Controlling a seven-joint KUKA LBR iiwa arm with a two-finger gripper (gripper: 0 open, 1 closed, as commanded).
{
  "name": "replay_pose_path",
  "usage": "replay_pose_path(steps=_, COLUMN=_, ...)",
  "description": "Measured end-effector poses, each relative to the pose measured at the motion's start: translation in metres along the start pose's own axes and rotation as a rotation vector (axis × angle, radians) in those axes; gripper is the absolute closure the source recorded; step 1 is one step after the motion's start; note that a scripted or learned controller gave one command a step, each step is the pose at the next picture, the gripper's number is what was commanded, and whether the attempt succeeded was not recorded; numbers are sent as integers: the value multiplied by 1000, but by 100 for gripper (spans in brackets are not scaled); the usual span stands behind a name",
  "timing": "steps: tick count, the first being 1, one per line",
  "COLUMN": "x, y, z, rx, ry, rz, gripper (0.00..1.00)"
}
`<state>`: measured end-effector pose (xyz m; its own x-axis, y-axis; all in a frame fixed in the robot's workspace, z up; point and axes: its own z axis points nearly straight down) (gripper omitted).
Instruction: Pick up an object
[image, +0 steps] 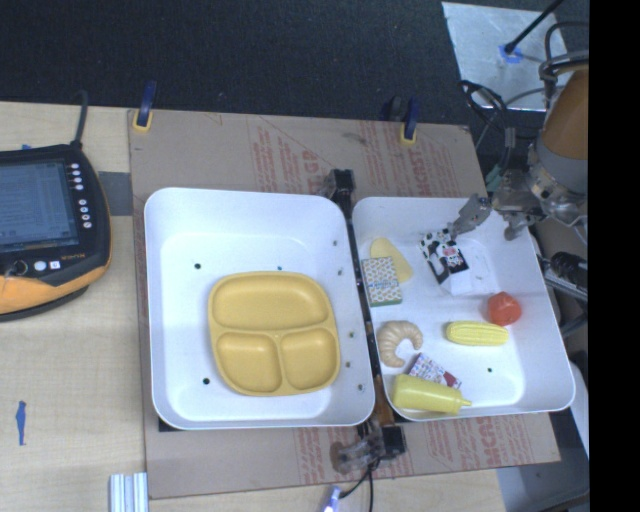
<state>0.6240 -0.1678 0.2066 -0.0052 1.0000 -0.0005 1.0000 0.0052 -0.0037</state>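
The right bin (530, 385) holds several small objects: a black-and-white cow toy (443, 254), a red tomato (503, 308), a corn cob (475, 334), a croissant (397, 342), a yellow squeeze bottle (428, 396), a red-and-white packet (436, 371), a yellow wedge (394, 256) and a green box (381, 281). My gripper (493, 218) hangs over the bin's far right corner, up and to the right of the cow toy. Its fingers are spread open with nothing between them.
In the left bin (180, 240) lies a yellow divided plate (272, 332). A tablet in an orange case (45, 225) rests on the bench at far left. Clamps (143, 105) pin the cardboard sheet under the bins. Cables hang at the upper right.
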Motion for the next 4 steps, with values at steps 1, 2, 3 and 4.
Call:
replay_pose_path(steps=1, x=1, y=32, z=116, rx=4, ry=0, rz=-3, gripper=0)
replay_pose_path(steps=2, x=36, y=33, z=115, rx=3, ry=0, rz=-2, gripper=0)
replay_pose_path(steps=3, x=-26, y=33, z=114, rx=-2, ry=0, rz=3, gripper=0)
replay_pose_path(steps=4, x=15, y=33, z=115, rx=1, ry=1, rz=0, gripper=0)
